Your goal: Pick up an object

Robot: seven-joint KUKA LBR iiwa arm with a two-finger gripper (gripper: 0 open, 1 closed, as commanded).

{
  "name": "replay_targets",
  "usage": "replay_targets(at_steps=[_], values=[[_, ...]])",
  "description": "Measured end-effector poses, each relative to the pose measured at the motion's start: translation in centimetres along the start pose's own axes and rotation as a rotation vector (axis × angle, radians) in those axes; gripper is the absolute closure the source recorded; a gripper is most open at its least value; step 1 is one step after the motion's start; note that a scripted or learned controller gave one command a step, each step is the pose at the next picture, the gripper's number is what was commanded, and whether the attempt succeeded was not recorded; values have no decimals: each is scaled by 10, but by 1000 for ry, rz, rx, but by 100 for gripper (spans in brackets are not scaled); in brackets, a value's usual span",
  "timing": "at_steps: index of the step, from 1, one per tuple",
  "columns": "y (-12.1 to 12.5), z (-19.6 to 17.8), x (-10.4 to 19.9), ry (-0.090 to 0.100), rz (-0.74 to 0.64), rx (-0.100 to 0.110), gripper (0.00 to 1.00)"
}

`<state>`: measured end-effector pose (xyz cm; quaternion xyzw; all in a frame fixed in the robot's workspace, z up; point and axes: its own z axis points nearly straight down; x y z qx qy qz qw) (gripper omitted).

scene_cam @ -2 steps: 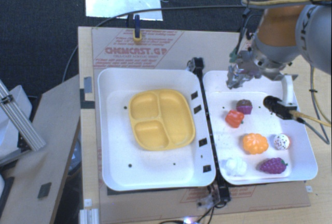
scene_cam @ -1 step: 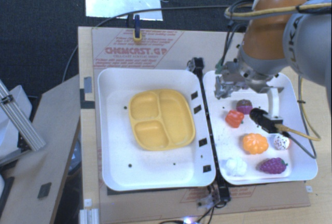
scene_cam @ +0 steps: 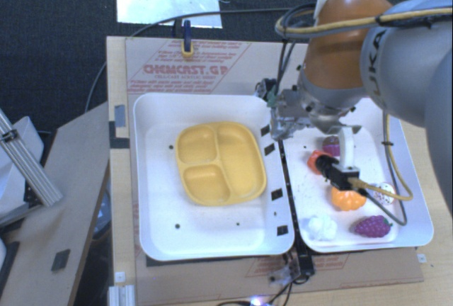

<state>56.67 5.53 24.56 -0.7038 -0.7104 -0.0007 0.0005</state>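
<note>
Camera view puts the claw (scene_cam: pixel 282 124) low over the wall between the 2 bins, at about 10 o'clock of the right bin (scene_cam: pixel 417 227). The arm (scene_cam: pixel 410 64) reaches in from 3 o'clock and hides much of that bin's far half. From this slant you cannot tell whether the claw is spread or pressed together, and nothing shows gripped in it.

The left bin (scene_cam: pixel 152 227) holds 1 yellow plate (scene_cam: pixel 219 163) with 3 compartments, lying flat near its middle. The small things are all in the right bin:
- A red piece (scene_cam: pixel 316 160) lies at 4 o'clock of the claw.
- A purple piece (scene_cam: pixel 330 147) sits just beside the red piece at 1 o'clock.
- An orange fruit (scene_cam: pixel 347 200) lies near the bin's middle.
- A pale ball (scene_cam: pixel 384 191) is near the fruit at 3 o'clock.
- Grapes (scene_cam: pixel 373 227) lie toward the bin's 5 o'clock corner.
- A white lump (scene_cam: pixel 323 228) lies toward the 7 o'clock corner.

You are probably at the approach or first grasp attempt, with no pick made yet. Above the dividing wall the claw has little to take, so the next move should carry it toward 4 o'clock, over the red piece as the nearest candidate. Then bring it straight down around that piece alone. The purple piece lies so close that a careless descent could nudge both. The grapes or the white lump stand apart from the other things and may give you a cleaner try.
</note>
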Motion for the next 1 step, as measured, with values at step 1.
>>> replay_targets(at_steps=[1], values=[[-23,11,37,0,1,2,100]])
